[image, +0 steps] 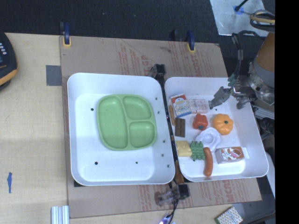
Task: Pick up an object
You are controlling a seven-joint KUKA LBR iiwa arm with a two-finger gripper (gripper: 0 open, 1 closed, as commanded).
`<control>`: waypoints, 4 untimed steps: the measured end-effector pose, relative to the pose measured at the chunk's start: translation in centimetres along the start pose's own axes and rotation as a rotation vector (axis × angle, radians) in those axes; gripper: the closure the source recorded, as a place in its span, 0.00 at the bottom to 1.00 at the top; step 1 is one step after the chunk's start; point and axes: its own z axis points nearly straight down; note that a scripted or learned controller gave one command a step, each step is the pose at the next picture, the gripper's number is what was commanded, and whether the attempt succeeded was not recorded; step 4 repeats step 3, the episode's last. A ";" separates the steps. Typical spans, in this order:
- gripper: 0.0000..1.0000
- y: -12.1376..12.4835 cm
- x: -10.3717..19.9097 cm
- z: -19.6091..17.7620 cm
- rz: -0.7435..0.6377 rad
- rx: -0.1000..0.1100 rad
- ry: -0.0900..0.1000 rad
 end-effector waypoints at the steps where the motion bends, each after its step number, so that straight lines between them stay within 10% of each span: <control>1: 0.00 2.2 2.3 17.3 -0.002 0.002 0.003; 2: 1.00 2.4 2.0 15.3 -0.003 -0.006 -0.001; 3: 1.00 4.0 9.3 6.1 -0.006 -0.010 0.003; 4: 1.00 4.0 9.3 6.1 -0.006 -0.010 0.003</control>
